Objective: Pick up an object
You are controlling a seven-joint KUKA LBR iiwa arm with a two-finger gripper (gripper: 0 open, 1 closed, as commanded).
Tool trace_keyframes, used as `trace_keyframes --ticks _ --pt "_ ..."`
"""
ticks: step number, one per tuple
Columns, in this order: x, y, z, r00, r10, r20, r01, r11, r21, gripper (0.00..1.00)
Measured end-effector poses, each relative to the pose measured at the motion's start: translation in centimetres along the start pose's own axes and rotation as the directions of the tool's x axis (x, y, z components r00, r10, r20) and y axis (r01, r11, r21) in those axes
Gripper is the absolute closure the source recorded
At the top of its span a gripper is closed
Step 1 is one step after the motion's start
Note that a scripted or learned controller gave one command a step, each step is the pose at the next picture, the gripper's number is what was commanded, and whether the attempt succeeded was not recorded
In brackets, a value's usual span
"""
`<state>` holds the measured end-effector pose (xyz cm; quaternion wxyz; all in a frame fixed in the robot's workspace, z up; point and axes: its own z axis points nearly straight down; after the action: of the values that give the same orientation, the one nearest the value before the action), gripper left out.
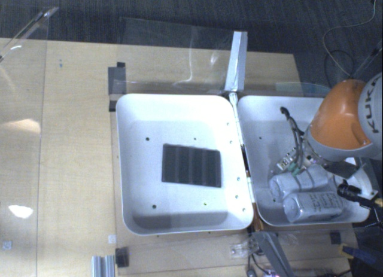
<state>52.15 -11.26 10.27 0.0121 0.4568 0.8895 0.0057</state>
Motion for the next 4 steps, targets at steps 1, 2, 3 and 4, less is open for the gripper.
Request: trace_keyframes --ticks 1,2,3,4 --pt "-0.1 0.4 -1.2 1.0 -0.001 0.006 0.001 1.0 -0.008 1.0" --pt "0.2 -0.6 -3.2 0.993 -0.113 0.018 0.113 0.994 -0.011 1.0" --pt "0.7 -1.3 -2.6 0.994 -0.113 -0.008 0.113 0.994 0.008 0.0" --pt "1.4 0.9 1.3 0.981 -0.195 -0.01 0.195 0.981 0.01 0.0"
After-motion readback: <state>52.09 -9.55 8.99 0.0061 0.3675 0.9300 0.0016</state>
